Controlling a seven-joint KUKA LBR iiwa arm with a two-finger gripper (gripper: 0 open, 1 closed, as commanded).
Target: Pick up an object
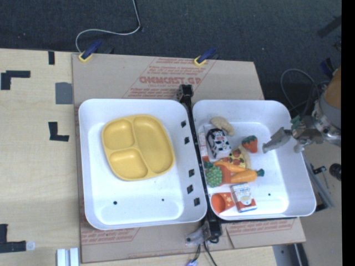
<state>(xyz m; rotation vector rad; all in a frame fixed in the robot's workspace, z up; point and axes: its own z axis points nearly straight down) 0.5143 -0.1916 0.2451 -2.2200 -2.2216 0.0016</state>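
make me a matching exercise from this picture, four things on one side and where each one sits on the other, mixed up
Things:
1. yellow divided plate
2. strawberry toy
3. small carton
4. gripper

Places:
A. near front edge of the right bin
B. alone in the left bin
C. over the right bin's right half, beside the strawberry toy
D. middle of the right bin, just left of the gripper

Pairs: 1-B, 2-D, 3-A, 4-C
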